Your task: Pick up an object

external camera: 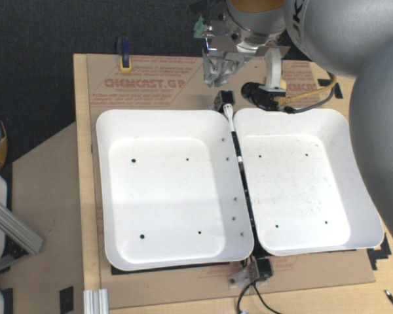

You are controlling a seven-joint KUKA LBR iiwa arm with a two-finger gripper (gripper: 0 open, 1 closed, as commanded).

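Which object is meant I cannot tell. The floor of the left bin (164, 198) and that of the right bin (295, 195) are plain white, marked with a few small dark dots (133, 161) (fixings or holes, by the look of them). The gripper (218, 76) hangs beyond the far rims, over the brown board (150, 77) with red lettering. It sits almost in line with the black strip (239, 169) that runs between the bins. Whether the claw is spread or pressed together I cannot tell from here. Both bins lie on the near side of it, one to each side of that strip. My guess is the next move must come forward and down, with neither bin clearly the nearer. A blue and yellow clamp (124, 53) stands well off at the board's far left.
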